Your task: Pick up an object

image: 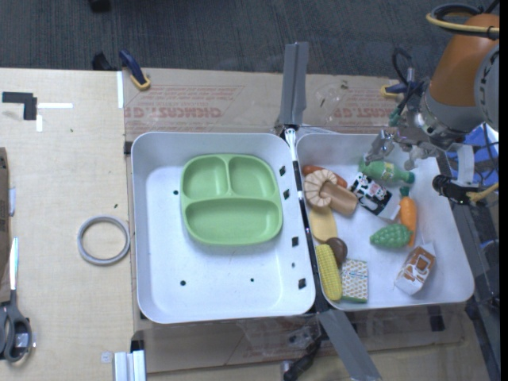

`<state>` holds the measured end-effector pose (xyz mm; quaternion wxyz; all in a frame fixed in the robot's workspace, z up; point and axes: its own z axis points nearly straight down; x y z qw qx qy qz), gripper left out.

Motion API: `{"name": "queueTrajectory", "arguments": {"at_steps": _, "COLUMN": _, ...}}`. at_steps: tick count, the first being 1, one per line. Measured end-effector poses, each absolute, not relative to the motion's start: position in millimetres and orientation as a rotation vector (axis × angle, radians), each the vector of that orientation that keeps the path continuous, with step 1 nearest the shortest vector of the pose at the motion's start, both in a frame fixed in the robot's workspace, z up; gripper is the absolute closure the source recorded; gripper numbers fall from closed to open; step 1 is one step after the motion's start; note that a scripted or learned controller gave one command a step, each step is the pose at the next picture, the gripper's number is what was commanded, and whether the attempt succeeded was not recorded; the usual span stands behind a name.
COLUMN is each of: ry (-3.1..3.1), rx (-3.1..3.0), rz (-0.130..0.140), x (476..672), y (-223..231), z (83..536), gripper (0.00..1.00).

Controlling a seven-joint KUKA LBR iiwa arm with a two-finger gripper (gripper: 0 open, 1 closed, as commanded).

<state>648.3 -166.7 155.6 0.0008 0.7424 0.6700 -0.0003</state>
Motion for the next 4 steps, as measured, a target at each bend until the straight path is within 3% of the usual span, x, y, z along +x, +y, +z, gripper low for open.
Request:
{"name": "queueTrajectory", "arguments": {"at_steps": 1, "ry": 1.899, "rx": 2.502, "rz": -0.001, "x": 659.0, "y": -96.5, "z": 92.4, "gripper": 0.00}}
{"name": "queueTrajectory", "arguments": {"at_steps": 2, "ry": 2.075, "rx": 2.360, "rz": -0.002, "x": 594.7, "y": -135.0, "z": 156.6, "gripper": 0.00}}
{"name": "queueTrajectory", "arguments": {"at_steps": 3, "ry": 2.118, "rx": 2.329, "rz": -0.012, "x": 656.4, "y": -141.7, "z": 90.1, "gripper": 0.00}}
{"name": "queueTrajectory", "arguments": {"at_steps": 4, "ry": 2.121, "rx": 2.333, "rz": -0.019, "x": 655.1, "y": -142.0, "z": 98.5, "gripper": 1.00}}
